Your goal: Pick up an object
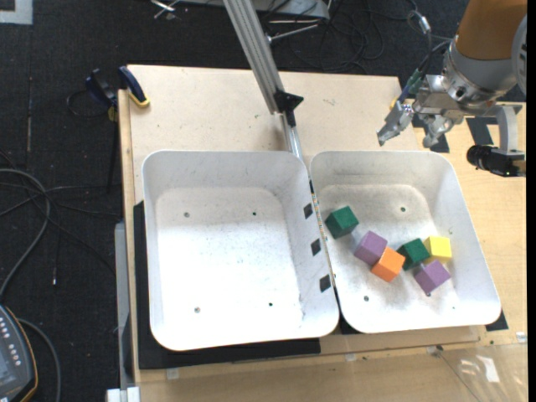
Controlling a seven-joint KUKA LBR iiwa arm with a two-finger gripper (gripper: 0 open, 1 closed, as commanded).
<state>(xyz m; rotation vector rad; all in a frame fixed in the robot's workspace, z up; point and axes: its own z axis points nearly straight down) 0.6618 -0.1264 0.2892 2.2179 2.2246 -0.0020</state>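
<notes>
White right bin (469, 216) had your whole pile: two green blocks (341, 221), two purple ones (370, 247), an orange (389, 265) and a yellow (440, 247), bunched near its middle. Your gripper (412, 132) hung above the bin's far rim, fingers spread apart, nothing between them.

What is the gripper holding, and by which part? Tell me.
Nothing. The gripper hangs open above the right bin's far rim, with no block between its fingers; the blocks lie in that bin.
</notes>
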